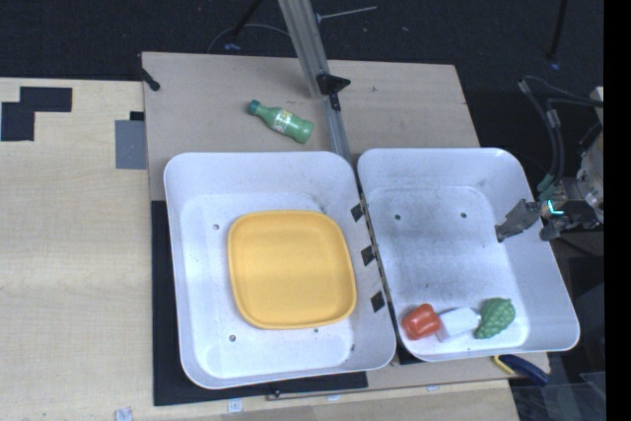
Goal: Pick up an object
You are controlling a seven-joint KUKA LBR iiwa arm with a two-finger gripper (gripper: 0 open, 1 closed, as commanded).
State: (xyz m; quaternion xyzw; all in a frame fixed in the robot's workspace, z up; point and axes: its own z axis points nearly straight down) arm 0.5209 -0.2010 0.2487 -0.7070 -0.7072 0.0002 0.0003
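Observation:
In the right bin (444, 177), near its front edge, lie a red pepper-like toy (421, 320), a small white block (457, 322) and a green bumpy toy (495, 317), close together. A yellow square plate (291, 267) rests in the left bin (197, 212). My gripper (520, 220) hangs at the right bin's right rim, above and to the right of those three toys, apart from them. Nothing shows between its dark fingers.
A green bottle (281, 120) lies on the bench behind the left bin. A slanted aluminium bar (304, 15) rises from the back of the bench between the bins. Black clips (367, 254) sit along the seam between the bins.

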